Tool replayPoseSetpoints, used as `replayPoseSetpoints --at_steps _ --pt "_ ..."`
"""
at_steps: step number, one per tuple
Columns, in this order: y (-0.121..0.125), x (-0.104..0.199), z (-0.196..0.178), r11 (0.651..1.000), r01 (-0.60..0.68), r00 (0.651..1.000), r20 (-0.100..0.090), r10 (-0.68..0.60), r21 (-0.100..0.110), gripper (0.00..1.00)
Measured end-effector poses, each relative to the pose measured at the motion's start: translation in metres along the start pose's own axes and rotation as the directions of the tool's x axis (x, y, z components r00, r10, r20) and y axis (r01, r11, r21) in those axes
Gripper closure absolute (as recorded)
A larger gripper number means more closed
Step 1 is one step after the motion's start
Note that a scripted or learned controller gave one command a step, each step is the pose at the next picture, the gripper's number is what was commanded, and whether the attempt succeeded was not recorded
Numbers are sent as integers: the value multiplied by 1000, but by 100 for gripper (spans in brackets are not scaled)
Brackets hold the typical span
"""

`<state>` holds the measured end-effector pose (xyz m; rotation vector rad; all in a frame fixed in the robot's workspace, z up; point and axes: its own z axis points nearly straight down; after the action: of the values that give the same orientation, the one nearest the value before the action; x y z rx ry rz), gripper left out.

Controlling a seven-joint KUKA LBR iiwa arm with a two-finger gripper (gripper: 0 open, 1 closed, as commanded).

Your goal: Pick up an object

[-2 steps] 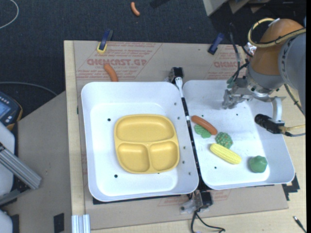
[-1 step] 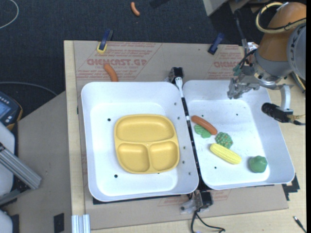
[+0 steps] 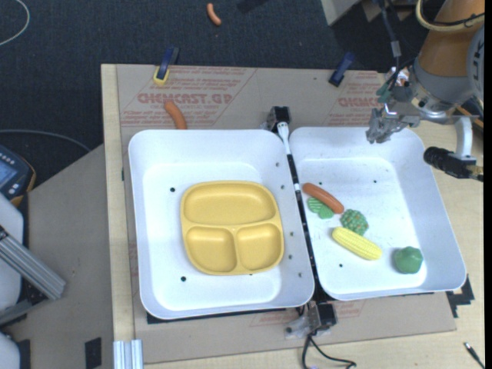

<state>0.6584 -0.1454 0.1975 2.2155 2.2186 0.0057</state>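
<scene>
A: Lying in the right bin (image 3: 438,198), a toy sausage (image 3: 323,197) is noted, long axis slanting toward the near right, a corn cob (image 3: 357,244) just beyond.

B: The gripper (image 3: 382,133) is placed over the far rim, well apart; the sausage lies nearer and leftward. Finger state cannot be told.

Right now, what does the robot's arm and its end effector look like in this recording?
The arm has an orange rounded segment above a grey metallic wrist, with a yellowish cable looped near the top and dark cables running alongside. The end effector is small, grey and metallic, with a bit of teal-green near its base. It is too small to make out more.
</scene>
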Motion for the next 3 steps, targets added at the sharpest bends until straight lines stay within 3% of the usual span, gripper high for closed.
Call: replayPoseSetpoints --at_steps 1,3 --pt "1 0 -30 1000 0 1000 0 0 0 100" --pt "-24 113 -36 1000 5 1000 -5 -4 10 100"
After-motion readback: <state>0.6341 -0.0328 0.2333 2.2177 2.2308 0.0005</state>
